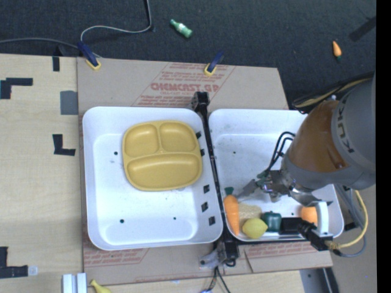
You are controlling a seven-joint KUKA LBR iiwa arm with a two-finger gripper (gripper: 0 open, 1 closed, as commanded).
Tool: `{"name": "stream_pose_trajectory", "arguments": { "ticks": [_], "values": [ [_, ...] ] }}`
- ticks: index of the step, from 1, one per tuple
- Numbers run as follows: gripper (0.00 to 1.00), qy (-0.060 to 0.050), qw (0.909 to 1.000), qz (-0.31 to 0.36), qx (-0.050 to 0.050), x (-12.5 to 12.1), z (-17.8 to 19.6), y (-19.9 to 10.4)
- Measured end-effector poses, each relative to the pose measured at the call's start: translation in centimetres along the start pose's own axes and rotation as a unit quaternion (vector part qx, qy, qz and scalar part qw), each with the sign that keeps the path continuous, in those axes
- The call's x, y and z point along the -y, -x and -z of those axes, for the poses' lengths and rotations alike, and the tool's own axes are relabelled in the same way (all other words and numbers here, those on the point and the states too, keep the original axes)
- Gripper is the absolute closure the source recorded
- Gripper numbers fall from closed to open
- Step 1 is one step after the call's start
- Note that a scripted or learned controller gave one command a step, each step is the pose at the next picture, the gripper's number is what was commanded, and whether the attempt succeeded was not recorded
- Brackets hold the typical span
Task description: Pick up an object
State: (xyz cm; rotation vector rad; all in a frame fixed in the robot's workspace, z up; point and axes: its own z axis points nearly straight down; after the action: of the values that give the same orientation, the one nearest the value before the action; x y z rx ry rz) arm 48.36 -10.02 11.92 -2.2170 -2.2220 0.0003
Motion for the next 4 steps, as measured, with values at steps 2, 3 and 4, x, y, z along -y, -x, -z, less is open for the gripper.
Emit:
{"name": "stream_pose_trajectory", "arguments": {
  "ticks": [2,3,4],
  "values": [
    [0.0,-0.001,1.0,0.0,0.001,-2.7,6.4,-8.4],
    [0.0,0.0,1.0,-0.001,0.001,0.0,6.5,-6.4],
    [0.0,0.0,1.0,-0.001,0.001,-5.5,6.5,-5.5]
  ]
}}
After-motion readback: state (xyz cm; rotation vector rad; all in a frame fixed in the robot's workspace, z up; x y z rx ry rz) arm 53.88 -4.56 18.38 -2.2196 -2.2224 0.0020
